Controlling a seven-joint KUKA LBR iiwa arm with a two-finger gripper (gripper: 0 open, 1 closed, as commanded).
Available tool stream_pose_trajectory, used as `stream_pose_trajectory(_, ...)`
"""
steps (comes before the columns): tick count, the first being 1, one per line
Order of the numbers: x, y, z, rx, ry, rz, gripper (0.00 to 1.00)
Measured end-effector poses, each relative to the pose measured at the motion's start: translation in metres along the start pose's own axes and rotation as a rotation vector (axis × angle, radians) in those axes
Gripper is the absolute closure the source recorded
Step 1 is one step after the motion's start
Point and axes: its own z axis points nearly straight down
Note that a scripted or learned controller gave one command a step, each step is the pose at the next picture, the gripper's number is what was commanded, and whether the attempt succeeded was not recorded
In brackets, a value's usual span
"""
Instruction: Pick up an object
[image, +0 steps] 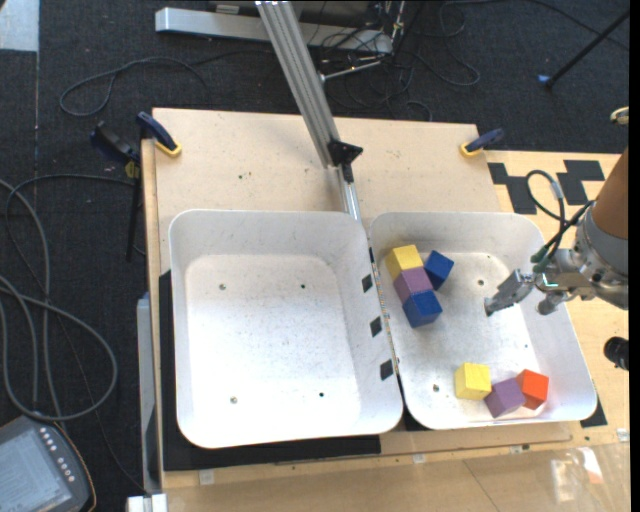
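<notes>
The jaws (503, 296) hang over the right bin (560, 330); whether they are open, I cannot tell. Nothing shows between them. The nearest blocks (418, 285) lie to their left, another cluster (503, 388) below, toward the bin's near edge.

No text, label, brand name or number can be read anywhere here. The only sign-like marking is a black-and-white square-block pattern (560, 185) printed flat on the pale wooden bench top (300, 160), just beyond the far right corner of the right-hand shallow white bin (470, 228); it carries no legible characters. The grey handheld device with a screen (35, 470) shows nothing legible.
</notes>
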Motion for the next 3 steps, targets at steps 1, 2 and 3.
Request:
stream_pose_trajectory(1,0.0,0.001,-0.002,-0.005,-0.001,0.001,0.0)
stream_pose_trajectory(2,0.001,-0.004,0.061,0.002,0.001,0.002,0.0)
stream_pose_trajectory(3,-0.007,-0.001,0.11,0.0,0.0,0.002,0.0)
